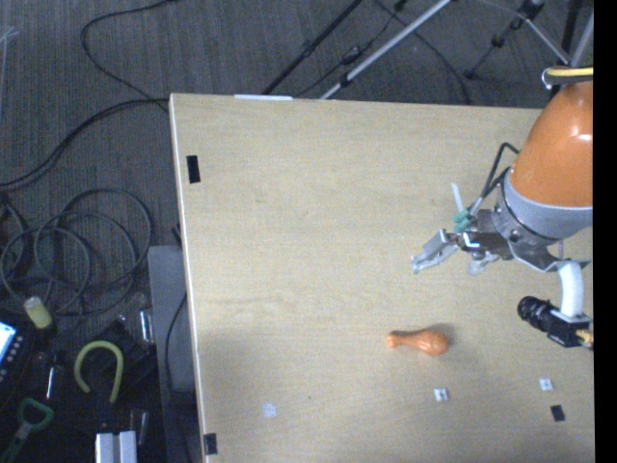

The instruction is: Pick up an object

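A pale wooden bench top (318,258) fills the middle and right of the frame, its left edge running down just right of the dark carpeted floor (87,85). On it, at lower centre-right, lies a small orange gourd-shaped object (421,340), narrow end pointing left. A black marker (193,169) sits near the top left corner of the surface, another (210,443) at the lower left edge, and small pale and dark tags (442,394) dot the lower right.
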Motion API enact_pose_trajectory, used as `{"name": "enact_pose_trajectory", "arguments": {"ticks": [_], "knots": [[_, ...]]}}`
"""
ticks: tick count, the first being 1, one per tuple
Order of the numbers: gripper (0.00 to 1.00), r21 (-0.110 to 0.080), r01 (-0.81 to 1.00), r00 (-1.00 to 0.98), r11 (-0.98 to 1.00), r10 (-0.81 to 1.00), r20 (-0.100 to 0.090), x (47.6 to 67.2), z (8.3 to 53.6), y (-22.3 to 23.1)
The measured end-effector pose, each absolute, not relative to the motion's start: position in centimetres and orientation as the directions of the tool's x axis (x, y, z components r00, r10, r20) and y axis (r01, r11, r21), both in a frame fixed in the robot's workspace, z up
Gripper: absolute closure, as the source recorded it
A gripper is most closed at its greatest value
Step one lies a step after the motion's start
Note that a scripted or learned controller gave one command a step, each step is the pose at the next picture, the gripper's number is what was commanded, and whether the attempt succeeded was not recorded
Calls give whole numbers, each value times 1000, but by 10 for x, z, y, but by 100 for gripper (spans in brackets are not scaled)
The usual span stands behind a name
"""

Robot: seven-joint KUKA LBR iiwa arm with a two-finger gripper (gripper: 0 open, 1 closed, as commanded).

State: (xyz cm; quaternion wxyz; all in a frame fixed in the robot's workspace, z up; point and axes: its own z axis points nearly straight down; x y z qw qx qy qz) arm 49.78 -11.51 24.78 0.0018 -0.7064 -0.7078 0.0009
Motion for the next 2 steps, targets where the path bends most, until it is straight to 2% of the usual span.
{"name": "enact_pose_trajectory", "arguments": {"ticks": [1, 2], "knots": [[0, -4, 999, -53, 53, 999, 0, 619, 84, -178], [0, -1, 997, -73, 73, 997, 0, 668, 84, -164]]}}
